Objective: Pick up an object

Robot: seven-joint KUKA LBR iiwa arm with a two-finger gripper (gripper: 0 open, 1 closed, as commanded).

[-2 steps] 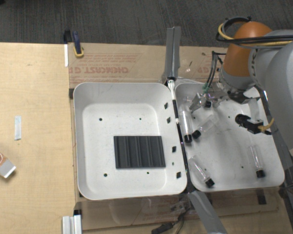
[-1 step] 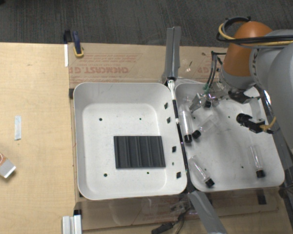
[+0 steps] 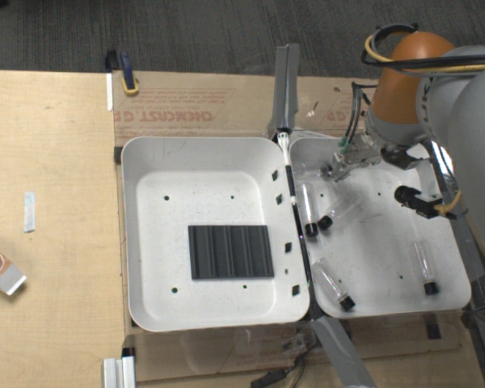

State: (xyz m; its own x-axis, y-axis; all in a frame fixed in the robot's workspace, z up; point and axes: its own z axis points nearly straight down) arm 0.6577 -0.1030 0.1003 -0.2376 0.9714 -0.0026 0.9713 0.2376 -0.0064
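While my arm reaches in from the right, I count several clear tubes with black caps in the right bin [image 3: 436,293]: one tube [image 3: 308,210] against its left wall at mid-frame, another [image 3: 333,288] lower down near the front edge, a third [image 3: 424,267] toward the lower right. My pincer [image 3: 338,168] hangs over the bin's upper left corner (whether it is apart or together, I cannot tell). Further left, the left bin [image 3: 145,176] holds a dark ribbed block [image 3: 230,251]. A small packet [image 3: 2,269] lies on the tabletop [image 3: 48,136] at far left.
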